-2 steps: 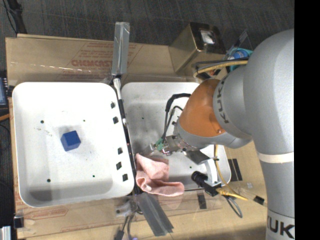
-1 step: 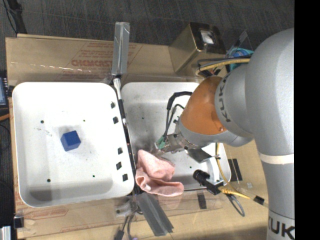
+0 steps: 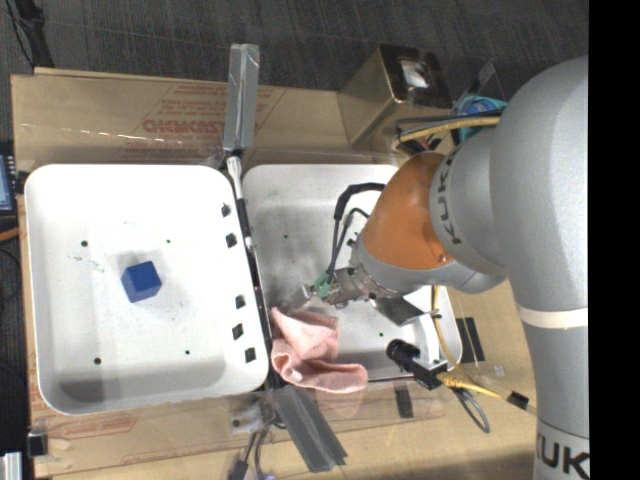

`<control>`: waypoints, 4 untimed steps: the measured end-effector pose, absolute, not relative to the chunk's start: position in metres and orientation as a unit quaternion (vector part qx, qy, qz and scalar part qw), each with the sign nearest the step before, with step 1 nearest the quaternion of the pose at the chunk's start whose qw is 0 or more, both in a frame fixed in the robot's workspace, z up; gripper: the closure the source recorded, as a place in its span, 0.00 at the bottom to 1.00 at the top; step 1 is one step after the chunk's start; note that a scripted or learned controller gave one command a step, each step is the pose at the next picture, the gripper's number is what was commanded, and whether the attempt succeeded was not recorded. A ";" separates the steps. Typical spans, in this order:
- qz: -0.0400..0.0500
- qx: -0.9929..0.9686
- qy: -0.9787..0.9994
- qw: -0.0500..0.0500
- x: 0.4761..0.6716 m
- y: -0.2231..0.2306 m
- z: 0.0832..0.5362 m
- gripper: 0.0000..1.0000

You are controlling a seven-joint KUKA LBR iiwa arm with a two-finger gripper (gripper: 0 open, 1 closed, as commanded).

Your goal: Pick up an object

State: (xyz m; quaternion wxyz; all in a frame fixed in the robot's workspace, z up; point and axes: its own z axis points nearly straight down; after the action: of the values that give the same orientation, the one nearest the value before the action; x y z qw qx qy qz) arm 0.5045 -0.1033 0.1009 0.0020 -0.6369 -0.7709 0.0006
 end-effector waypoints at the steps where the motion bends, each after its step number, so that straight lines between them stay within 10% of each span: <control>1: 0.001 -0.635 -0.772 0.003 0.505 -0.103 0.110 1.00; 2: 0.001 -0.635 -0.772 0.003 0.505 -0.103 0.110 0.00; 3: 0.001 -0.710 -0.704 0.002 0.555 -0.104 0.106 0.00; 4: 0.001 -0.676 -0.737 0.002 0.493 -0.121 0.091 0.00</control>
State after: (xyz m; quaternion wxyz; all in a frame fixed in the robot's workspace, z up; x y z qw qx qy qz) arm 0.4934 -0.1206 0.0910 0.0020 -0.6758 -0.7371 0.0005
